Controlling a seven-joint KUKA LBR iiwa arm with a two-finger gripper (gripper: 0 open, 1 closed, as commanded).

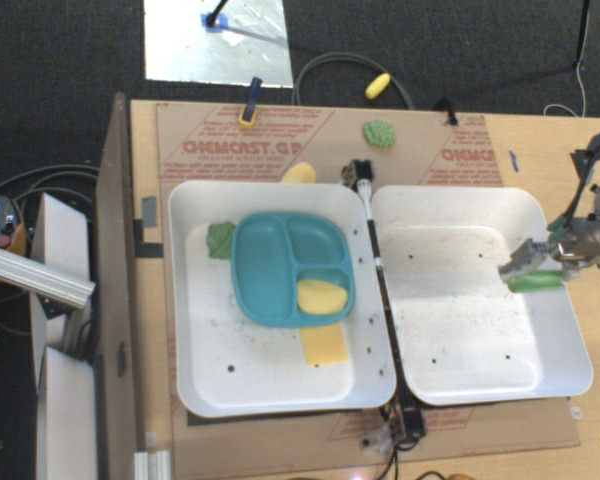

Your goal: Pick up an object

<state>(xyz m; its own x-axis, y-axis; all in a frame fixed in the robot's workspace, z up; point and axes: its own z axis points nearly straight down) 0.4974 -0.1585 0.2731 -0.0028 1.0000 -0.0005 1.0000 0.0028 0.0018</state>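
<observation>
Nearby, tool (pixel 525 265) w/ green object (pixel 535 282), teal plate (pixel 270 268) in left bin (pixel 195 298).

My bench (pixel 120 298) carries printed cardboard (pixel 420 153) under two white bins, one (pixel 187 288) toward its left edge, the other (pixel 460 308) toward its right. On the cardboard's far edge sit a clamp (pixel 248 108) and a green ball (pixel 379 133). Beyond the bench's far edge I see a metal sheet (pixel 195 48) and a cable (pixel 330 60).

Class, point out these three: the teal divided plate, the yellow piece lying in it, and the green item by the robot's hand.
teal divided plate (pixel 265 268), camera view, large left compartment.
yellow piece (pixel 322 296), camera view, its middle.
green item (pixel 536 282), camera view, its middle.
</observation>
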